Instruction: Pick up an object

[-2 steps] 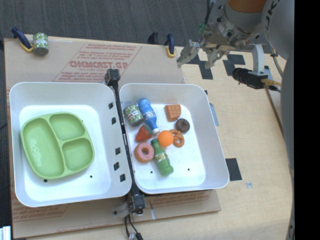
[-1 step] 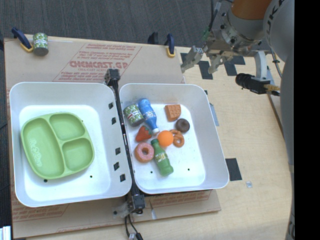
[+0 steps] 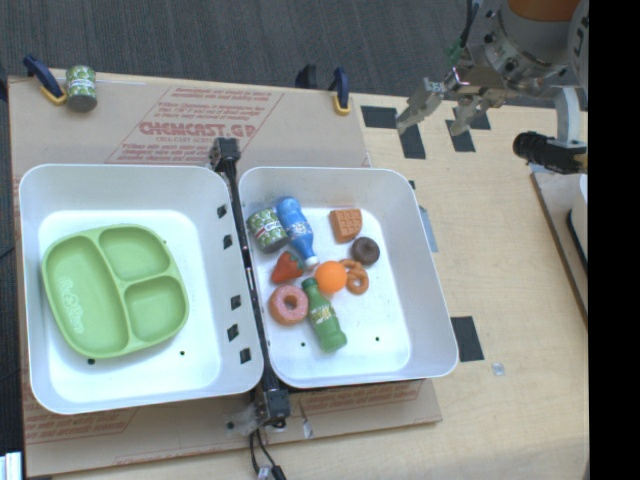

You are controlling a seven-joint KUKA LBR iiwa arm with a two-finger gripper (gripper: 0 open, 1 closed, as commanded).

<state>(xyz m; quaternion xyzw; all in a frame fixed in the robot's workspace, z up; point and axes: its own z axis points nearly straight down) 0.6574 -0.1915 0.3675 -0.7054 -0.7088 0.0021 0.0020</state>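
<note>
We look down at a slant on a wooden bench [image 3: 480, 268] bearing two shallow white bins side by side; the left bin [image 3: 40, 298] holds a pale green divided plate [image 3: 115, 290] with three compartments, lying toward that bin's left wall; the right bin [image 3: 425, 298] holds a cluster of toy foods gathered toward its left wall. In that cluster we see a blue bottle [image 3: 295, 230] lying tilted beside a small green can [image 3: 266, 228]; a brown waffle square [image 3: 346, 224] sits near the far wall; a chocolate doughnut [image 3: 365, 251] lies just below it; a red strawberry [image 3: 288, 267], an orange fruit [image 3: 330, 274] and an orange ring [image 3: 357, 282] crowd the middle; a pink doughnut [image 3: 289, 305] touches a green bottle [image 3: 323, 317] lying toward the near wall. The gripper [image 3: 445, 116] hangs above the bench's far right corner, beyond the right bin, well apart from the toys; its two fingers stand spread apart with nothing between them. Another small can [image 3: 81, 87] stands at the bench's far left corner.
</note>
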